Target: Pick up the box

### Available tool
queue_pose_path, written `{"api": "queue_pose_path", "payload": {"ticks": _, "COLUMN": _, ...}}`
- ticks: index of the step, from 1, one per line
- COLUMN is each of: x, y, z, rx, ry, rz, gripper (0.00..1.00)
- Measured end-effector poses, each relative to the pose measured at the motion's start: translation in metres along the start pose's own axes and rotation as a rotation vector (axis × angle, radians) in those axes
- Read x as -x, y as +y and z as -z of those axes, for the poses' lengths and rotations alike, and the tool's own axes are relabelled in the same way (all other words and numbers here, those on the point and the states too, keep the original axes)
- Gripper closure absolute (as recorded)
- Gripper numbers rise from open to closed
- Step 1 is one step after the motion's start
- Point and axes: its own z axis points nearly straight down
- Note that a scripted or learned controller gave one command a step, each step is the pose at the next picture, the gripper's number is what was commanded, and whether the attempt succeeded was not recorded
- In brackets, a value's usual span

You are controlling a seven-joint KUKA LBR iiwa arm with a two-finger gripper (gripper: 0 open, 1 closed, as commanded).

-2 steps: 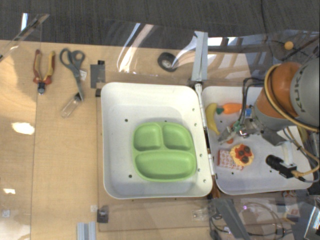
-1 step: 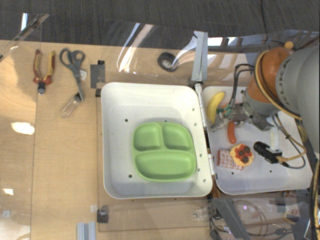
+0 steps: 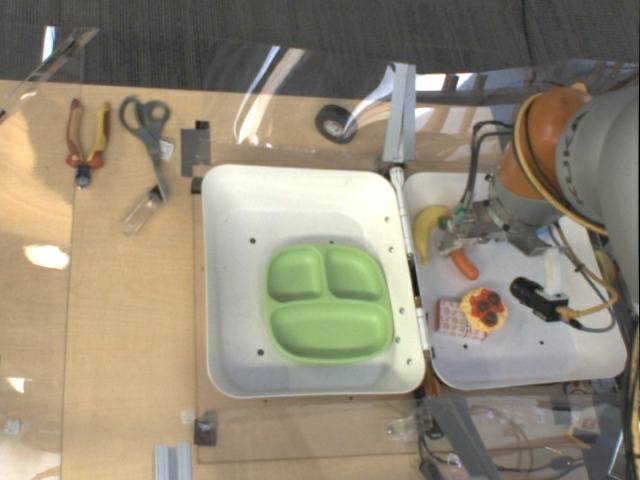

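Right bin (image 3: 560, 368), box (image 3: 453, 318) near its left wall, tool (image 3: 455, 230) above.

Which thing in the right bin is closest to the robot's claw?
The small orange carrot-like piece lies nearest, just below the gripper. The yellow banana sits to the left, and the box with the red pizza lies farther down.

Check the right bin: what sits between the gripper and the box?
In the camera view, an orange carrot lies between the gripper and the box, just under the gripper; bare bin floor follows.
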Motion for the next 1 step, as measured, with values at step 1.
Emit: {"api": "queue_pose_path", "payload": {"ticks": 1, "x": -0.0370, "y": -0.0461, "z": 0.0816, "rx": -0.020, "ry": 0.007, "rz": -0.089, "gripper": 1.00}}
